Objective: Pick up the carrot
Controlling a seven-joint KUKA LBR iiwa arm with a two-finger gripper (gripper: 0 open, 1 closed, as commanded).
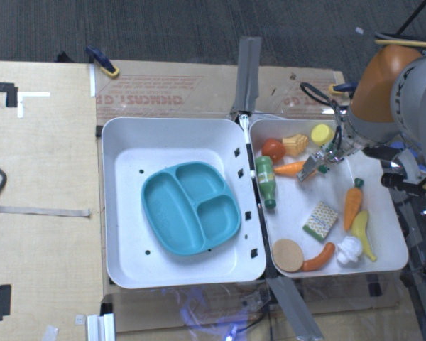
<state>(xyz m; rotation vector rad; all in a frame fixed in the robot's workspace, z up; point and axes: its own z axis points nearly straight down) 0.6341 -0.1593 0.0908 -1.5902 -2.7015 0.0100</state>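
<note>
The arm (401, 91) enters from the right edge of the camera view, its grey body and orange band uppermost. The wrist angles downward and to the left. The gripper (311, 169) sits at the lower left end of the wrist, its fingertips pointing down and left, low over the surface beneath.

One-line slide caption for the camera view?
Gripper poised at a carrot in the right bin; blue tray in the left.
</note>
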